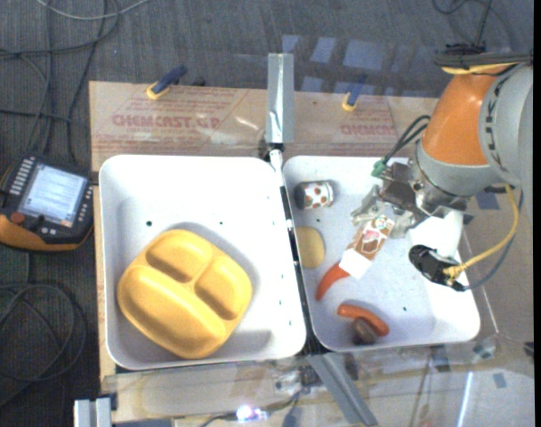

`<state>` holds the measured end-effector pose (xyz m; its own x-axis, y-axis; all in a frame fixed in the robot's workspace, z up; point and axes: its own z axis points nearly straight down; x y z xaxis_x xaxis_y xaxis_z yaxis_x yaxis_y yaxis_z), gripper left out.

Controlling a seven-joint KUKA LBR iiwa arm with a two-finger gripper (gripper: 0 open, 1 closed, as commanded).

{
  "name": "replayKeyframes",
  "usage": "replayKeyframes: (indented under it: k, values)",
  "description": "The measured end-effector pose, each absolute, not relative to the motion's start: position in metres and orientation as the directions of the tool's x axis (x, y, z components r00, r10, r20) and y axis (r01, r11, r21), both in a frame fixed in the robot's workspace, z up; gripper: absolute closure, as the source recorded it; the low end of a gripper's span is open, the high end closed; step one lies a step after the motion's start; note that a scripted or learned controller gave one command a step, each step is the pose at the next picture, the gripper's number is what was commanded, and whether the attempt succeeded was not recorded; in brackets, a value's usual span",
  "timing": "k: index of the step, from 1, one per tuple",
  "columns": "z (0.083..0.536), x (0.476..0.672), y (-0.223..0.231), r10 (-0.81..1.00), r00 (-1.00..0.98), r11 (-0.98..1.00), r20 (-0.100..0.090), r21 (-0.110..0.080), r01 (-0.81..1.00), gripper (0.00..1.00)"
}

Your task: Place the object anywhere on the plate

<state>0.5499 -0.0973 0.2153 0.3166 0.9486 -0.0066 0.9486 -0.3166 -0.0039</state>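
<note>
Left bin: the shallow white bin (110, 265) on the left is holding a yellow moulded plastic plate (186, 292) with three compartments, lying slightly askew near the middle.
Right bin: the second white bin (448, 314) is carrying a small red-and-white spotted cup (317, 194) lying on its side near the upper left corner, a pale tan oval piece (310, 246) against the left wall, a red-orange chili-shaped piece (331, 282) beside it, and a sausage-like red and brown item (363, 320) near the front wall.
Arm: the grey arm with its orange band (462, 118) is reaching in from the right, above the right bin's upper half.
Gripper: the gripper (383, 205) is hanging over the right bin; a flat red, brown and white packet (368, 245) is sitting just below it (whether the fingers are clamping it cannot be told).
Task object position: the packet is lying well apart from the plate, in the other bin.
Bench surroundings: an orange-edged handheld pendant (44, 203) is resting left of the bins.
</note>
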Motion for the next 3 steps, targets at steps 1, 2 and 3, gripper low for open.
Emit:
replayKeyframes:
  k: [1, 2, 3]
  values:
    - [0.295, 0.526, -0.033, 0.983, -0.185, 0.185, -0.002, -0.003, 0.983, 1.00]
    - [0.258, 0.484, -0.036, 0.915, -0.404, 0.404, 0.001, -0.005, 0.915, 1.00]
    - [0.257, 0.517, 0.000, 0.763, -0.646, 0.646, 0.002, -0.002, 0.763, 1.00]
